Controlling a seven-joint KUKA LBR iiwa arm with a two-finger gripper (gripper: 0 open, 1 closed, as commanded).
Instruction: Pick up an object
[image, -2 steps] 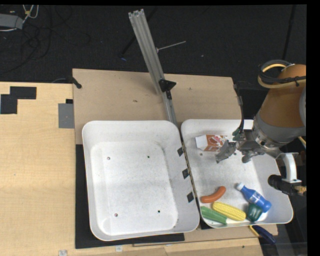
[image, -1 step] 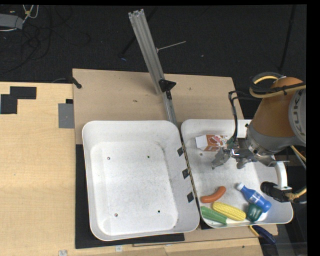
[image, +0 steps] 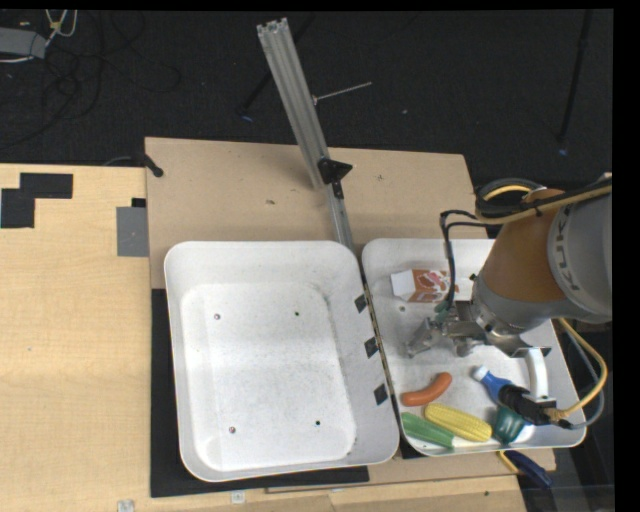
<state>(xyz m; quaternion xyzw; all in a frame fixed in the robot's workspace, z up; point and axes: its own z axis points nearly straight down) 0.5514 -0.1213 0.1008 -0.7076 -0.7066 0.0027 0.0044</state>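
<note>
Orange toy sausage (image: 426, 389), a short curved cylinder, lies near the middle of the right bin (image: 385, 262); probably light, smooth plastic, best pinched across its midsection. Just nearer lie a ridged yellow corn cob (image: 458, 422) and a green piece (image: 428, 432); a white-and-red carton (image: 420, 284) rests toward the far side. The gripper (image: 432, 335) hovers above the bin floor, slightly parted, holding nothing. The left bin (image: 180, 265) is speckled white.
</note>
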